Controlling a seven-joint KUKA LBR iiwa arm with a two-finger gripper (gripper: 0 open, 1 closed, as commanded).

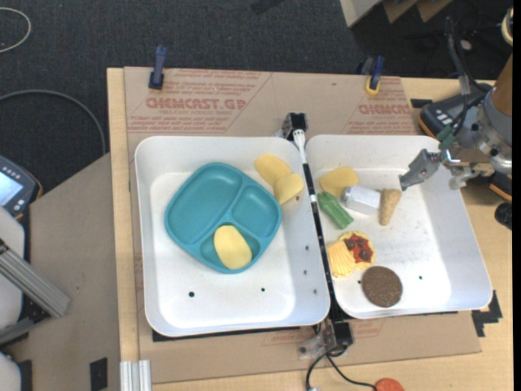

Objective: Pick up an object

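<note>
My gripper (pixel 437 173) hangs over the far right part of the right bin (pixel 456 243), open, with nothing between its fingers. Just left of it lie a tan bread stick (pixel 389 205) and a white and grey cylinder (pixel 362 197). Further left are a yellow piece (pixel 339 179) and a green piece (pixel 334 209). Nearer the front sit a yellow and red food piece (pixel 351 252) and a brown round cookie (pixel 381 286).
The left bin (pixel 163 292) holds a teal divided plate (pixel 213 206) with a yellow piece (pixel 232 247) on it. Two more yellow pieces (pixel 278 177) lie by the divider between the bins. Blue and yellow clamps stand at the bench's far edge.
</note>
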